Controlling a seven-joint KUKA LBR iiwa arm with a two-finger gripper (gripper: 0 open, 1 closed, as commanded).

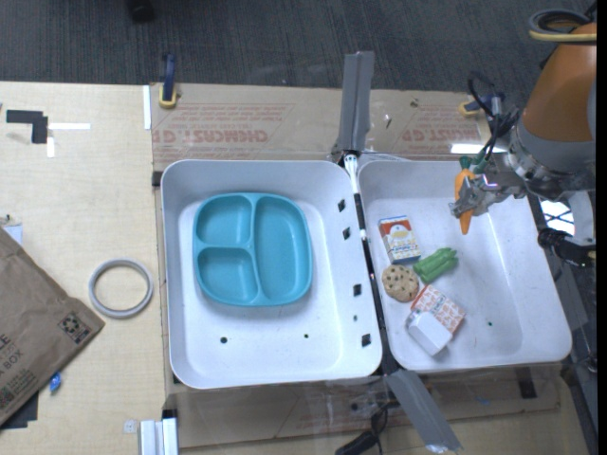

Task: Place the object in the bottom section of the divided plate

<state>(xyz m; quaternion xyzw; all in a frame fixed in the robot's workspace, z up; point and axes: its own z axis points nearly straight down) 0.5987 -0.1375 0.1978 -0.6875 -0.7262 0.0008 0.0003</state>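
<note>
— Plate [253, 250]?
— In the left bin [180, 330], well left of the hand [465, 207].
— Hand?
— Over the right bin [512, 339], closed on a carrot [464, 205] hanging upright. The transfer runs leftward, to the plate's lower section.

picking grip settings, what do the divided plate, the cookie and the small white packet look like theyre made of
Divided plate: probably hard plastic, an even teal with a soft sheen and moulded, rounded ridges between its sections.
Cookie: matte tan with dark spots; whether it is a real biscuit or a plastic toy cannot be told.
White packet: looks like thin printed card or wrapper with red marks, seemingly creased and uneven in outline.
</note>
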